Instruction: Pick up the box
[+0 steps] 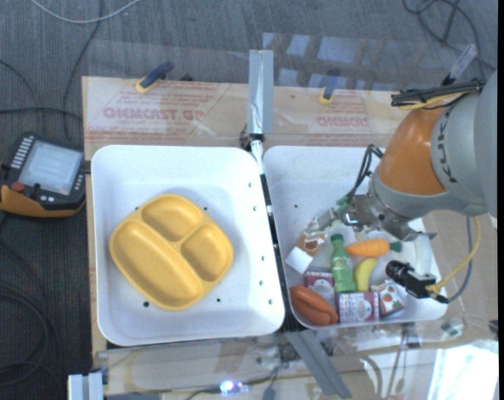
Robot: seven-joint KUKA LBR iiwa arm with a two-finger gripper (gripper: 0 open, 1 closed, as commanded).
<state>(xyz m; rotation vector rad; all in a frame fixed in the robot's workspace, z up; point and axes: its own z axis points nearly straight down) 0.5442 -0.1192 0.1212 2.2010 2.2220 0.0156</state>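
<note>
Hand (351,215) low over the right white bin (301,169), just above the pile; wrist hides the tips, so whether it is spread or closed can't be told. Small red box (356,307) lies at the bin's near edge, beside a green bottle (341,267), carrot (369,247), banana (364,272), sausage (312,304). Yellow divided plastic tray (172,249) sits in the left white bin (118,173).

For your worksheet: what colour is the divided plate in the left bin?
Yellow; the divided plate shows in the camera view.
</note>
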